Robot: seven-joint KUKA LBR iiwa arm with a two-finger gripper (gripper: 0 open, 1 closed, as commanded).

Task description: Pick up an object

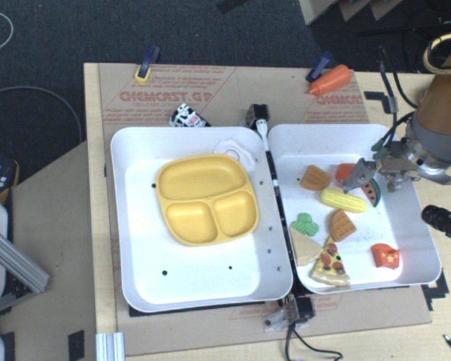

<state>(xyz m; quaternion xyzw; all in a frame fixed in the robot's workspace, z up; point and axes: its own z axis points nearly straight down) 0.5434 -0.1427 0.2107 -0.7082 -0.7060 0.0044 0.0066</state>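
1. Two shallow white bins sit side by side on the bench: the left bin and the right bin, touching along their inner rims.
2. A yellow divided plate lies in the left bin, nearer its far edge than its near edge, three compartments facing up.
3. The arm comes in over the right bin's right edge, and its gripper hangs over the far right part of that bin; whether it is clenched or released I cannot tell.
4. A corn cob lies near the middle of the right bin, just beside the gripper.
5. A pizza slice rests at the near edge of the right bin.
6. A brown bread piece lies toward the far edge; another brown piece sits just below the corn cob.
7. A red piece lies near the bin's near right corner.
8. A green piece lies close to the bin's left edge.
9. A red and green item sits partly under the gripper; its kind is unclear.
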